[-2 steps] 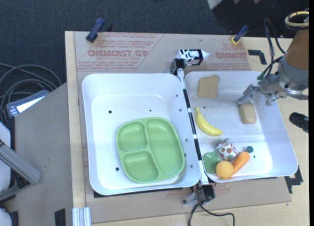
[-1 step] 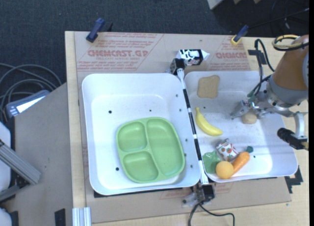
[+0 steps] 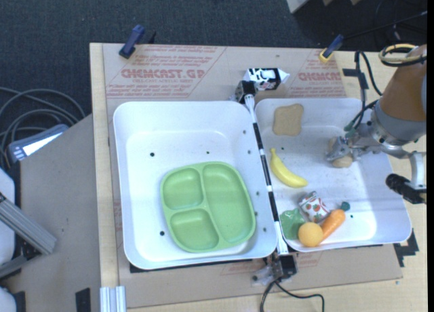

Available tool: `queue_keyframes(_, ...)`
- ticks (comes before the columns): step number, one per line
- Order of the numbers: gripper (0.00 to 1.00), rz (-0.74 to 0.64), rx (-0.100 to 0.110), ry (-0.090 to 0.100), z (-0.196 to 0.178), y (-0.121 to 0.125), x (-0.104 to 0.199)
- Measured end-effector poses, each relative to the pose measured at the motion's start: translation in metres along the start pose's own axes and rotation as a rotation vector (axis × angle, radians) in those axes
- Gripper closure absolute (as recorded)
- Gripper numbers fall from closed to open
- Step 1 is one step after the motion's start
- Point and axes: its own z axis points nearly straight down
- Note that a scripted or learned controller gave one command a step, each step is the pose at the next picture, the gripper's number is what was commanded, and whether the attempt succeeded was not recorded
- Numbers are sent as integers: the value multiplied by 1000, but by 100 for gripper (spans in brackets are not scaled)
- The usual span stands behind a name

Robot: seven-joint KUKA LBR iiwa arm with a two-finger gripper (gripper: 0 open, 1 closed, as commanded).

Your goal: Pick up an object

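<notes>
Arm: grey with an orange band, it reaches in from the right edge over the right bin [image 3: 380, 232], with the wrist at the bin's far right part.
Gripper [image 3: 339, 153]: low over the floor of the right bin, its metal fingers pointing left.
Jaws: they sit around a small tan lump; whether they press on it or only bracket it cannot be told from this slant, so their state stays unclear.
Tan lump [image 3: 342, 161]: small and beige, it lies on the bin floor directly under and between the fingertips, touching or nearly touching them.
Bread slice [image 3: 287, 120]: flat in the far left corner of the right bin, well apart from the gripper.
Banana [image 3: 287, 171]: beside the divider between the bins, left of the gripper and nearer than the bread.
Carrot [image 3: 331, 224]: near the front of the right bin, tilted, just beside an orange ball [image 3: 310, 234].
Small patterned box [image 3: 312, 207]: just behind the orange ball, with a green item [image 3: 291, 222] at its left.
Left bin [image 3: 135, 127]: it holds a green divided plate [image 3: 206, 206] with three compartments, set toward the near side.
Bench: brown board with red print under both bins.
</notes>
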Motion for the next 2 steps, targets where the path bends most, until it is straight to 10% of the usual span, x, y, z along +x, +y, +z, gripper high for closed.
queue_keyframes(1,100,-3,0,1,10,25,81)
queue_keyframes(2,100,-3,-2,2,-91,24,167)
